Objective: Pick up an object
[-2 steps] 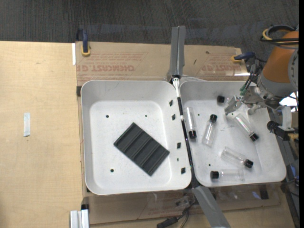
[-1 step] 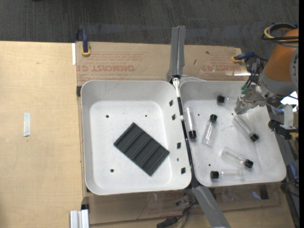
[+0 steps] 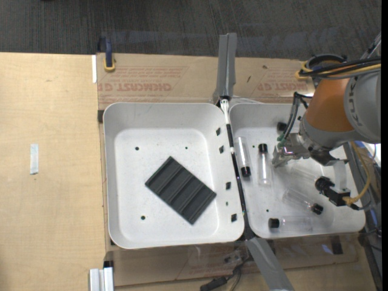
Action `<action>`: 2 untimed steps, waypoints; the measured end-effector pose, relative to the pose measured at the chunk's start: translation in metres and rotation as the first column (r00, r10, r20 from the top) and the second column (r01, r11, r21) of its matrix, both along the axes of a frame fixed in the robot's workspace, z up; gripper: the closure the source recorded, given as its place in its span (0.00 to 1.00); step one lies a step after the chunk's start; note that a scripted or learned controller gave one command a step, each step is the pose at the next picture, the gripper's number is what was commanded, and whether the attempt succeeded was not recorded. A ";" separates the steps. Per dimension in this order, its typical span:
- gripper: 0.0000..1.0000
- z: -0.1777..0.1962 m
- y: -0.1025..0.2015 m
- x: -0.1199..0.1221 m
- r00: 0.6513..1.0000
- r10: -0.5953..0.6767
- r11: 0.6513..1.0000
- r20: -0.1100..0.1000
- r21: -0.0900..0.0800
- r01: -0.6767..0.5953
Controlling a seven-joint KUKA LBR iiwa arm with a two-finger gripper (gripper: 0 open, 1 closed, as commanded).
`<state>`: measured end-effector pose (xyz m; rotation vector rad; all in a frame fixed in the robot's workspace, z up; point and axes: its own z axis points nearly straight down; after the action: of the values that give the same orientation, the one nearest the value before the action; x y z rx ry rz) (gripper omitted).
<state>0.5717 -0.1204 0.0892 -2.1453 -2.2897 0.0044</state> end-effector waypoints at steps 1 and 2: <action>0.00 0.000 -0.001 0.000 1.000 -0.001 1.000 0.001 -0.001 0.001; 0.00 -0.001 0.016 0.086 0.994 -0.108 0.994 -0.003 -0.003 0.108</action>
<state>0.6572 -0.1042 0.0883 -2.2660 -2.1697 0.0099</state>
